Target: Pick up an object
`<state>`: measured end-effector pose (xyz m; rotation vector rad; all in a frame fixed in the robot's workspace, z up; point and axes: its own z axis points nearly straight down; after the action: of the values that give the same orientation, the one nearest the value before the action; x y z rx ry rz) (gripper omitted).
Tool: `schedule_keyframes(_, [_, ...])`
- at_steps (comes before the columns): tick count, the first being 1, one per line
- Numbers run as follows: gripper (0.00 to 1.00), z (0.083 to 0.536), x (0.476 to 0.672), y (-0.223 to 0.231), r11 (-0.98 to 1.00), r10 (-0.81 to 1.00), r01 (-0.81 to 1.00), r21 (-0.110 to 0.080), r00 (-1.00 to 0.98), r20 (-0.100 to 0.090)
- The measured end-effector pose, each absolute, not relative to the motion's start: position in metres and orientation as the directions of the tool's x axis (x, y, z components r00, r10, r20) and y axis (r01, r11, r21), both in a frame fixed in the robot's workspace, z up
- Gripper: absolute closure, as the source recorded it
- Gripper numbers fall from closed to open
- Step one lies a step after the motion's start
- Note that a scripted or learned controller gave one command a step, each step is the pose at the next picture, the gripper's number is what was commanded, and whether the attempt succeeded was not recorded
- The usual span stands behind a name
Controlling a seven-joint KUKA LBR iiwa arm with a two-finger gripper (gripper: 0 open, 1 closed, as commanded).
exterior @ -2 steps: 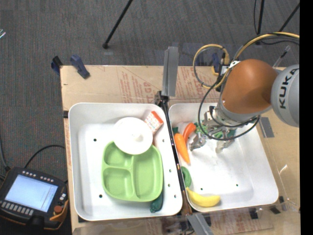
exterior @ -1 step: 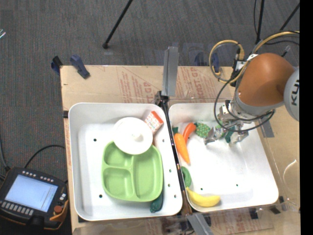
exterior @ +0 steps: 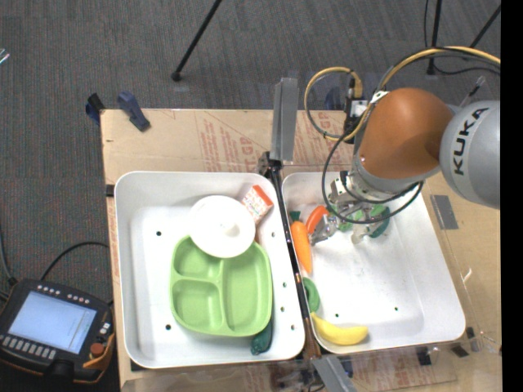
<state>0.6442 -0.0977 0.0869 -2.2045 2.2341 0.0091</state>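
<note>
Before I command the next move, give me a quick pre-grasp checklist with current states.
1. Gripper over the right bin: ok.
2. Object between the fingers: cannot tell; the wrist hides them.
3. Carrot close by, against the bin's left wall: ok.
4. Banana free at the near edge: ok.
5. Carrot tight to the wall, finger room doubtful: not ok.
6. Left bin's green tray and white plate out of the arm's way: ok.

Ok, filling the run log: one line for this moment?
gripper: over right bin, near carrot | grasp: unclear | banana: untouched
</note>
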Motion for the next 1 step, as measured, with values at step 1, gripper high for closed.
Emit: schedule_keyframes(1, [0.00, 0.0877, 0.6451, -0.1070, -0.078, -0.997, -0.997, -0.002, 0.078, -0.005])
